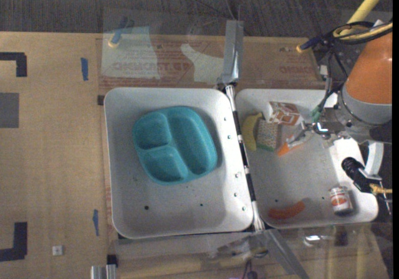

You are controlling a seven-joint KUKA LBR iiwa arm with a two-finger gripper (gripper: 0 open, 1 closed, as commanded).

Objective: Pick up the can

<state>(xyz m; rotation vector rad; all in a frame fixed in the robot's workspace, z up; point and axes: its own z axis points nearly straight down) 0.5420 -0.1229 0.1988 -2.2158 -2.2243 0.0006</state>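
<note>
The can (340, 200) is small, with a red and white label. It stands upright in the near right corner of the right bin (312, 178). The grey arm with its orange band (373, 75) reaches in over the far right side of that bin. My gripper (320, 129) hangs above the bin's far middle, well apart from the can and farther back. It is next to a small orange piece (283, 147), and I see nothing held in it.
The right bin also holds a yellow item (250, 132), a patterned packet (268, 135), a red and white packet (284, 113) and a long orange item (287, 211). A teal divided plate (176, 145) lies in the left bin (124, 197). A black part (354, 170) sticks out above the can.
</note>
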